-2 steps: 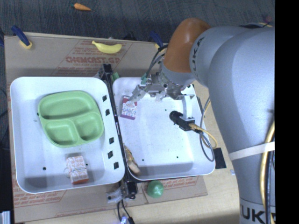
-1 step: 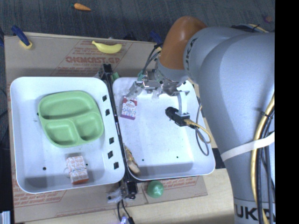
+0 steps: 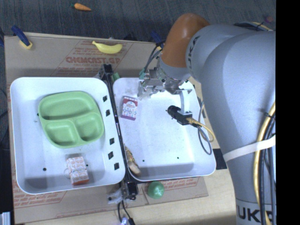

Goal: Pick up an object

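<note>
Overhead slanted view of the bench [image 3: 42,46] with two shallow white bins side by side. The arm [image 3: 234,78] enters from the right of the view, its orange band [image 3: 180,34] above the wrist, and carries the claw [image 3: 151,86] over the far left corner of the right bin [image 3: 187,170]. Whether the claw is released or clenched cannot be told here: the metal parts under the wrist blur into the white bin wall, and nothing can be seen grasped.

The nearest candidate for picking is a small red-and-white packet [image 3: 129,108], lying flat on the floor of the right bin close to the divider between the bins. It lies just beside the claw, towards the view's left and towards the near side, apart from it. Its long axis runs roughly from far to near, almost parallel to the divider. By this judgement the coming move turns on a short shift of the claw to the view's left and nearer, then a descent, with the jaws closing across the packet's short side.

A small brownish object [image 3: 131,164] rests at the near left corner of the same bin, well apart from the claw. The left bin [image 3: 18,139] holds a green divided tray [image 3: 70,117] and a small carton [image 3: 77,169], both farther off
</note>
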Tool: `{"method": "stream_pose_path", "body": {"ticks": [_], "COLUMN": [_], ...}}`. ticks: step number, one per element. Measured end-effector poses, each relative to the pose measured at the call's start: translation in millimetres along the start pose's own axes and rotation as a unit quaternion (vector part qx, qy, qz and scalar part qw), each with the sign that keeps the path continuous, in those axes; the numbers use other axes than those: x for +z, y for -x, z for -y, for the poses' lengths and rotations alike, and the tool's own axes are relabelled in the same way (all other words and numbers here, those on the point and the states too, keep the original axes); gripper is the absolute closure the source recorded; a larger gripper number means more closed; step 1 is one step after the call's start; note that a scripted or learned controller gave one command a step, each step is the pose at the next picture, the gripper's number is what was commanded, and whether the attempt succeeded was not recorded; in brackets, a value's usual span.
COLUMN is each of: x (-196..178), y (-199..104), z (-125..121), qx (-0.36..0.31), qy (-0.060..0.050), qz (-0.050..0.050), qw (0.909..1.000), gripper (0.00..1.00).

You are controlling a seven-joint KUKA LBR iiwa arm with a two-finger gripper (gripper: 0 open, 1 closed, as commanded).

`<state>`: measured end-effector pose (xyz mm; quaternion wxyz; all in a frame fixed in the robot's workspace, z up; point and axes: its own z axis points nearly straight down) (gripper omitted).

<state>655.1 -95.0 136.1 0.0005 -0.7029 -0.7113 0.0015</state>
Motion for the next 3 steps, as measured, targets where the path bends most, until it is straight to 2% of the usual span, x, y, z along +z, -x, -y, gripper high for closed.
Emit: {"method": "stream_pose_path", "body": {"ticks": [1,2,3], "x": [-57,-56,-76], "y": [-106,-168,-234], "z": [-3,4,-3], "qx": [0.001,0.002,0.002], "qy": [0.001,-0.001,0.000], "qz": [-0.001,0.000,-0.001], "qw": [1.0000,1.0000,1.0000], "gripper": [1.00,1.00,1.00]}}
